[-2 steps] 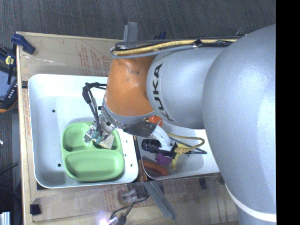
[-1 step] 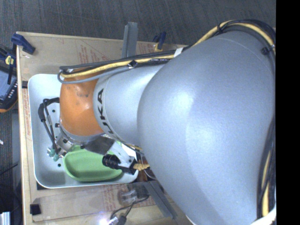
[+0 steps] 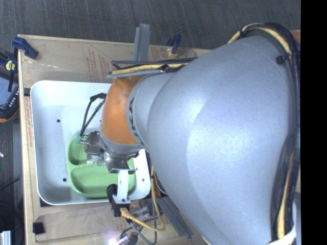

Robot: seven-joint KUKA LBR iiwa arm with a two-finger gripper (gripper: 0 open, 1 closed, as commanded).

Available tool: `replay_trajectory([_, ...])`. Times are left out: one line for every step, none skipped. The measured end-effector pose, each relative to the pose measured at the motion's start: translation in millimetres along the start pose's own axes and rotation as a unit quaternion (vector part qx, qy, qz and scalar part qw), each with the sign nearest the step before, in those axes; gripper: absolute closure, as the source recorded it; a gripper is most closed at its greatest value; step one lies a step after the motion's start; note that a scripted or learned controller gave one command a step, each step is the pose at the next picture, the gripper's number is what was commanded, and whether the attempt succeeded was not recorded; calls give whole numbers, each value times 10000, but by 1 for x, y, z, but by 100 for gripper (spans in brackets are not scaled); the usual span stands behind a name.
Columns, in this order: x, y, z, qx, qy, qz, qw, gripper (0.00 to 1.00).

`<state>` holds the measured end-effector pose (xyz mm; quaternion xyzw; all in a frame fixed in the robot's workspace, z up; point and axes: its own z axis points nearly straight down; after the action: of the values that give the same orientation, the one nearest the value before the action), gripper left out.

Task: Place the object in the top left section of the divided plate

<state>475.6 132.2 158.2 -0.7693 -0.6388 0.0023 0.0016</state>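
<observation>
Now the arm point(image 3: 214, 137) hangs low over the green divided plate point(image 3: 87, 180) in the left white bin point(image 3: 48, 137), its wrist hiding both object and jaws, so grip unknowable, and it should centre over the top left section before release.

1 green divided plate point(image 3: 84, 180), 1 white bin point(image 3: 46, 137), 1 arm point(image 3: 214, 137).

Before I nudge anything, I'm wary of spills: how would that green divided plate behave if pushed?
The green divided plate looks like rigid moulded plastic, so probably stiff and light. Lying flat in the smooth white bin, it would likely slide rather than tip. Its raised rims suggest it won't roll.
</observation>
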Motion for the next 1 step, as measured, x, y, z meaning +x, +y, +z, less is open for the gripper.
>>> replay_trajectory([-110,21,-60,-21,9,-967,9953,100])
